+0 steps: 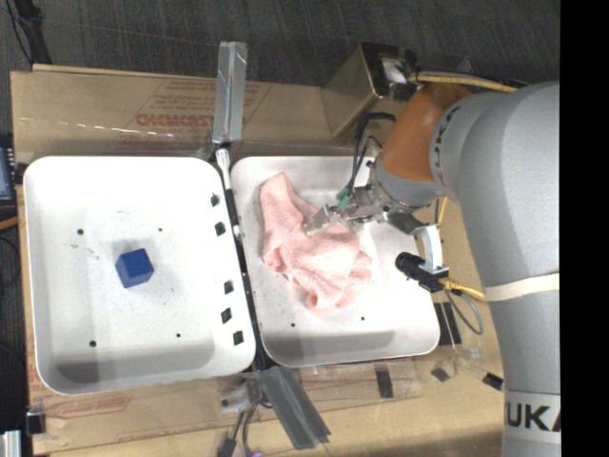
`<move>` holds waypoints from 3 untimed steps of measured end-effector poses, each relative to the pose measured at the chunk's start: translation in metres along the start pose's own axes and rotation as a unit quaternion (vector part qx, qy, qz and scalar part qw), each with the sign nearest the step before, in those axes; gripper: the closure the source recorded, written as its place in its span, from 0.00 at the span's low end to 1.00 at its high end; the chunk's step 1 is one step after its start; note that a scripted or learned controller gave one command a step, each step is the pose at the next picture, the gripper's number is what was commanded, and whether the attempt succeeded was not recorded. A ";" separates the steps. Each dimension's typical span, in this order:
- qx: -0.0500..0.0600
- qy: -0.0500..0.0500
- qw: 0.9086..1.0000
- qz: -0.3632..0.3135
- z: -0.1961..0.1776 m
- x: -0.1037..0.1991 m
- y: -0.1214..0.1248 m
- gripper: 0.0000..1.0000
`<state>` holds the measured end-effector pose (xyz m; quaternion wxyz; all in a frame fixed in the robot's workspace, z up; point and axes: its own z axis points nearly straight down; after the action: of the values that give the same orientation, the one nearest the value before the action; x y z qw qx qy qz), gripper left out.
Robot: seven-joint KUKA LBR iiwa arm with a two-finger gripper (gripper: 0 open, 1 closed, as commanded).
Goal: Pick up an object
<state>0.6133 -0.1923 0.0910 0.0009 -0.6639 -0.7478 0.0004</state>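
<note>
A crumpled pink cloth (309, 246) lies in the right bin (400, 327), spread from its upper left toward its middle. My gripper (335, 217) hangs over the cloth's upper right part, down at the fabric, with the orange-banded wrist (411, 141) above it. A small blue cube (134, 267) rests on the floor of the left bin (57, 208), far from the gripper.
A metal divider with black clips (228, 246) runs between the two bins. A black fitting with a cable (419, 267) sits at the right bin's right rim. The arm's grey body (504, 208) covers the right side, and a brown box (357, 84) stands behind the right bin.
</note>
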 end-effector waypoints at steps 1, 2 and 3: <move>0.001 0.001 1.000 -0.024 0.000 0.004 -0.008 0.00; 0.001 0.001 0.999 -0.033 0.000 0.006 -0.014 0.00; 0.001 0.001 0.999 -0.049 0.001 0.015 -0.023 0.00</move>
<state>0.5889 -0.1806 0.0905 0.0020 -0.6267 -0.7792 0.0005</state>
